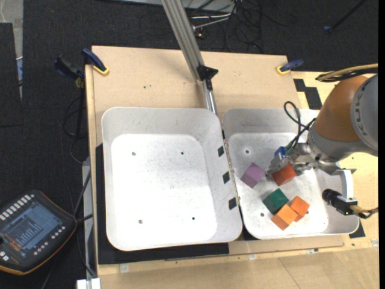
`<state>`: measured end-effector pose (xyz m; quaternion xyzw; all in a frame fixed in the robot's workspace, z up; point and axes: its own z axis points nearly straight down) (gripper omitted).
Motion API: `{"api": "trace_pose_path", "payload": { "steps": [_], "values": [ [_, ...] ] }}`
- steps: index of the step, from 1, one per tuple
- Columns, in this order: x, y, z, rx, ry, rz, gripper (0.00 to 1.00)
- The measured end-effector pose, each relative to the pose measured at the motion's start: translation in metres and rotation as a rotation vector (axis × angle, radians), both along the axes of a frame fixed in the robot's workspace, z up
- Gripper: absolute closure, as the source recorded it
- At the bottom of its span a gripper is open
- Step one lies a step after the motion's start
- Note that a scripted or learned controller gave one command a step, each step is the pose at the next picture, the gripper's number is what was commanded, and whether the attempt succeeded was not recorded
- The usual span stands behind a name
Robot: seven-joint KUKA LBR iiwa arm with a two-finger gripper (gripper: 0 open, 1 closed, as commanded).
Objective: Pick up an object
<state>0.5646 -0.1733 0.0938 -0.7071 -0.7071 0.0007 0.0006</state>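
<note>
Nearest the camera, at the bench's left front corner, lies a teach pendant (27,229) with a lit screen. Two white bins sit side by side on the bench: the left bin (120,125) and the right bin (252,120), which carries all the blocks. Near the right bin's front edge an orange block (290,212) lies turned diagonal to the bin's sides, touching a green block (275,200) just behind it, also skewed. A purple block (253,174) sits toward the bin's left wall, tilted, apart from the others. A red block (284,174) lies near the bin's middle, right beside the purple one, its long axis running roughly left to right with a slight slant. The gripper (286,164) reaches in from the right and hangs directly over the red block; whether its fingers clasp it cannot be told from this angle. A metal pole (183,32) slants in from the back toward the gap between the bins, and blue clamps (91,58) grip the bench's rear corners.
</note>
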Motion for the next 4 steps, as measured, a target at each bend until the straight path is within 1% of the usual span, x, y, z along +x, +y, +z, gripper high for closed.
{"api": "trace_pose_path", "payload": {
  "steps": [1, 2, 4],
  "values": [
    [0.001, 0.000, 0.011, 0.000, -0.003, -0.001, 1.00],
    [0.011, -0.005, 0.067, -0.002, -0.007, 0.002, 1.00],
    [0.016, -0.005, 0.151, -0.002, -0.006, 0.003, 1.00]
  ]
}}
